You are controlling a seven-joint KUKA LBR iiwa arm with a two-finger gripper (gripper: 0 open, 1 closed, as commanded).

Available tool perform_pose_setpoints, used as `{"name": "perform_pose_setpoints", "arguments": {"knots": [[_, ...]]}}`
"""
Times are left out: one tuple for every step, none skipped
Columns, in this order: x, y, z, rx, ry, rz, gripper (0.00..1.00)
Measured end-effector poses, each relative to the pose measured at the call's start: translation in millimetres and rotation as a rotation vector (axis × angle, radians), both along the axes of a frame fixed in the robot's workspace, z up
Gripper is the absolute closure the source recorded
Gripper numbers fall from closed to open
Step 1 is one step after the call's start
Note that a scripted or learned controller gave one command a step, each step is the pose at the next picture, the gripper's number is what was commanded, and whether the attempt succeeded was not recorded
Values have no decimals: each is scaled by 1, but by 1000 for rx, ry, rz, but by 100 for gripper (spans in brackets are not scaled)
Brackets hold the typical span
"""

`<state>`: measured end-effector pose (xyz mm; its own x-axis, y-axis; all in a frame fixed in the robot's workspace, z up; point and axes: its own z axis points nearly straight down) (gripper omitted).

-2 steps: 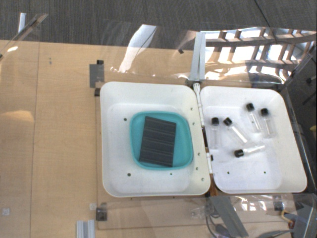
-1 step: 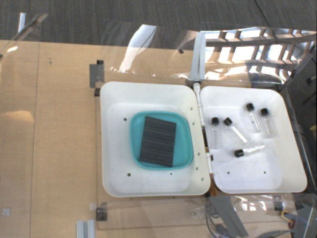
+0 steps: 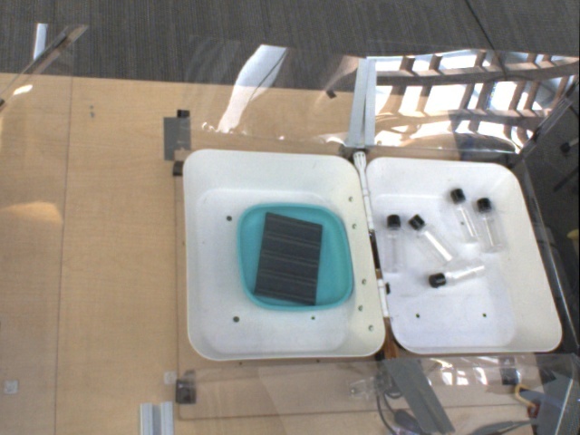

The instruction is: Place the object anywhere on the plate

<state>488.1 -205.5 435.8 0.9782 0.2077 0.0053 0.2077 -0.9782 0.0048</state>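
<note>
Slab [image 3: 290,258], dark, ribbed, flat rect., lies square within the teal plate [image 3: 249,243], so task looks done. Pincer state: can't tell. Risk from here: any stray nudge could slide the slab up the plate's smooth rounded lip into the glossy white left bin [image 3: 208,320]. The clear, black-capped vials [image 3: 453,275] in the right bin [image 3: 507,329] are round and would roll if hit.

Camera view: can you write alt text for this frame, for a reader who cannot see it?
Seen from above, a dark ribbed rectangular block lies flat on a teal plate in the left white bin. The right white bin holds five clear vials with black caps, scattered. Both bins sit side by side on a light wooden bench.
</note>
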Motion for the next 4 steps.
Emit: {"name": "perform_pose_setpoints", "arguments": {"knots": [[0,0,0,0,0,0,0],[0,0,0,0,0,0,0],[0,0,0,0,0,1,0],[0,0,0,0,0,1,0]]}}
